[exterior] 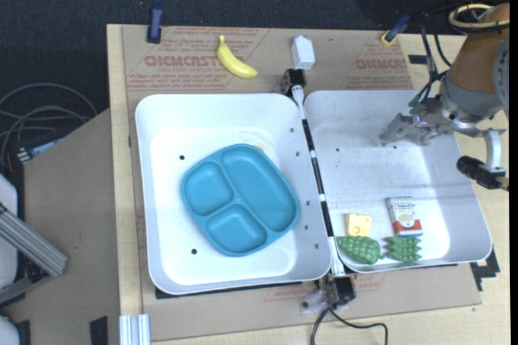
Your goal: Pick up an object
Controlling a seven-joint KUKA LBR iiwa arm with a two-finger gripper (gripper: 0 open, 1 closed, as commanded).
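1. Two shallow white bins [162, 173] are seen on a cardboard-covered bench
2. The two-finger gripper [409, 129] is judged approaching, spread, nothing held
3. A descent is needed onto the small red-and-white carton [404, 215] near the right bin's front

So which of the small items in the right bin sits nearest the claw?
The small red-and-white carton. It lies furthest up the right white bin toward the claw; the yellow block and two green leafy pieces sit lower.

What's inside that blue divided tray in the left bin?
The blue tray shows three bare compartments. A pale object peeks from behind its far edge; the bin floor beneath the tray is covered.
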